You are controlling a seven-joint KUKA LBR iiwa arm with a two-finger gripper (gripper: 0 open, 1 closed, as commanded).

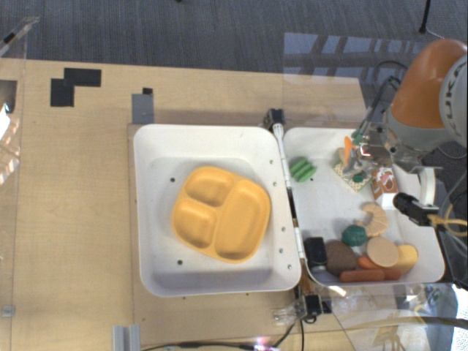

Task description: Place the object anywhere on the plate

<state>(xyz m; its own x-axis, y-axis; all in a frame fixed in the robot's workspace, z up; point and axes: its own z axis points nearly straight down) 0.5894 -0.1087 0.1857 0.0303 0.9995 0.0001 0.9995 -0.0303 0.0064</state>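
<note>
Arm [439, 86]: grey shell, wide orange band above the wrist, dark lettering on the grey part. Thin dark cables run along it toward the gripper [363, 152]. Gripper body is small, metal-grey, with green, orange and red bits; finger detail too cluttered to tell.

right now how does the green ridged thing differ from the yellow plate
The green ridged piece is small and striped with grooves; the yellow plate is far larger, smooth, and split into three compartments. The green piece lies in the right bin, near its left wall; the plate sits mid left bin. Both rest flat on white bin floors.
</note>
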